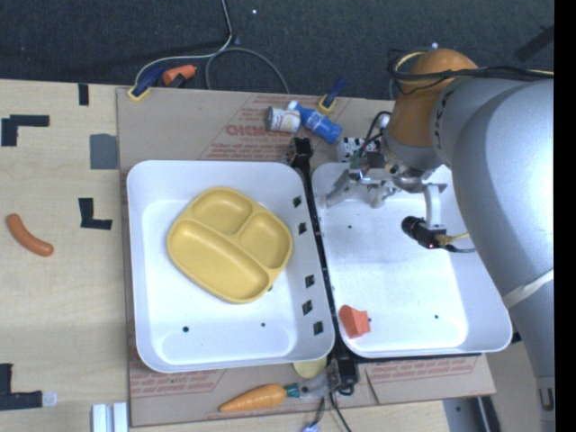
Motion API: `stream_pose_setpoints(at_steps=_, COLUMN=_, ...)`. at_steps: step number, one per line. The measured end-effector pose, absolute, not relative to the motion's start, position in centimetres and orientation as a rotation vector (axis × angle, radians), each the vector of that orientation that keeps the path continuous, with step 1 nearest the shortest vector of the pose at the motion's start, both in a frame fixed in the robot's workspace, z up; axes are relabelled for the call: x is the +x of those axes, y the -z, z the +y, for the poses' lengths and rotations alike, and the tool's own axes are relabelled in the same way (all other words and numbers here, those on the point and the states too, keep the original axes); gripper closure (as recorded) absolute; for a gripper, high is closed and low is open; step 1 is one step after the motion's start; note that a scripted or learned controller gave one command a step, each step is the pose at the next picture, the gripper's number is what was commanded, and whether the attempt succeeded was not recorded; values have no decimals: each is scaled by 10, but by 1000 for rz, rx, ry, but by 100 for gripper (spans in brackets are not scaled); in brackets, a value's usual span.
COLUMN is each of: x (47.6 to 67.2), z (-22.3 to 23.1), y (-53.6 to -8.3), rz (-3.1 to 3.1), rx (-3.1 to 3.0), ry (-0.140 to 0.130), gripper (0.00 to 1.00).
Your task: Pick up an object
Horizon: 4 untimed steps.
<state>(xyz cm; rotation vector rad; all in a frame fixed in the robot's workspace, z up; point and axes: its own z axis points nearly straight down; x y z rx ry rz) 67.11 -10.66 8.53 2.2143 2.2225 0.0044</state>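
Note:
A small orange block (354, 320) lies in the right bin (405, 268), near its front left corner. A yellow divided plate (229, 241) rests in the left bin (157, 322). My gripper (364, 183) hangs low over the back left part of the right bin, close to the divider between the bins. It is well apart from the orange block, which lies toward the front. The wrist with the orange band (423, 106) sits just behind the gripper and hides part of it.
Behind the bins, a white and blue bottle (303, 120) lies on the cardboard. A toy carrot (254, 399) rests in front of the bins, and an orange sausage (29, 235) on the bench at far left. The grey arm (504, 178) covers the right side.

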Motion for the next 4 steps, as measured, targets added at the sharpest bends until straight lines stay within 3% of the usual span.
stream_pose_setpoints(at_steps=1, x=669, z=-106, y=-95, rz=2223, rx=2215, ry=0, gripper=100)
stream_pose_setpoints(at_steps=2, x=669, z=-107, y=-95, rz=2222, rx=2214, ry=1, gripper=0)
stream_pose_setpoints(at_steps=3, x=669, z=-146, y=-85, rz=2219, rx=2220, ry=-1, gripper=0)
stream_pose_setpoints(at_steps=4, x=668, z=-94, y=-99, rz=2225, rx=2218, ry=2, gripper=0)
